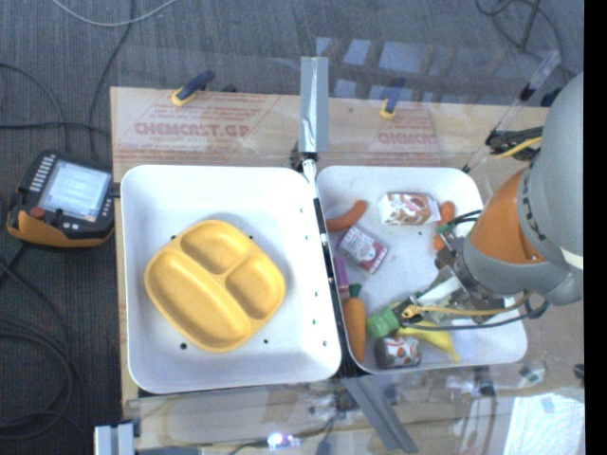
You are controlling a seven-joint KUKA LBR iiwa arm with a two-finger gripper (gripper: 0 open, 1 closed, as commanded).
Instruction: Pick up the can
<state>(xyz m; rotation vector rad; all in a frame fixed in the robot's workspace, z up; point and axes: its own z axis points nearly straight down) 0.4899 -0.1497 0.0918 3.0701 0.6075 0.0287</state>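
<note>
The can (pixel 397 352) lies at the lower edge of the right bin (pixel 493 349), beside a carrot (pixel 355 324) and a banana (pixel 432 337). The end effector (pixel 417 308) hangs just above it at lower right of the frame; whether it is spread or pressed together I cannot tell. A yellow tray (pixel 215 283) sits in the left bin (pixel 152 197).

Two bins (pixel 133 254), one can (pixel 396 352)

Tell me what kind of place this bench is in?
Probably a robotics lab test cell, not a kitchen: a teach pendant lies on carpet beside a clamped plywood bench, cables trail around, and the right bin holds toy food and a can.
</note>
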